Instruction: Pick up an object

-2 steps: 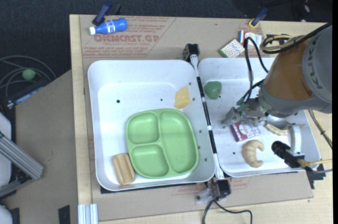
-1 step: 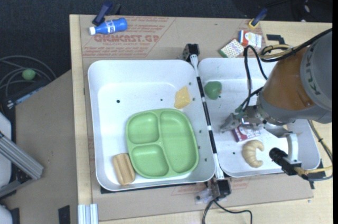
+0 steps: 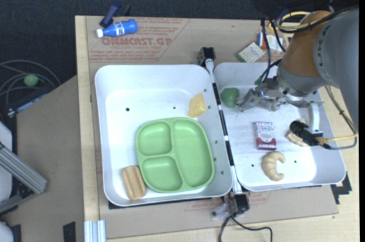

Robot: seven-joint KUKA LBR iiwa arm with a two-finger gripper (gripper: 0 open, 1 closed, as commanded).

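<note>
Because the jaws hang low over the upper part of the right bin (image 3: 251,175), at the end of the arm (image 3: 305,55) that reaches in from the right, the nearest candidate is the green ball (image 3: 229,97). It lies just beside them on the view's left, near the wall that parts the two bins. Whether the jaws are spread or pressed together cannot be told from this slant. Nothing shows between them, so the pick looks not yet made. The ball's place is the main risk: a round thing close to a wall leaves little room for a jaw on its far side, and a glancing touch would likely roll it away rather than trap it. The red-and-white packet (image 3: 265,135) lies flat near the middle of the bin and might slip under closing jaws. The croissant (image 3: 274,165), just below the packet, looks the easier shape to pinch. A descent aimed between these three would close on air. In the left bin (image 3: 114,98), the green plate (image 3: 171,155), yellow wedge (image 3: 197,105) and bread slice (image 3: 133,182) lie well apart from the jaws and seem hardly at stake.
</note>
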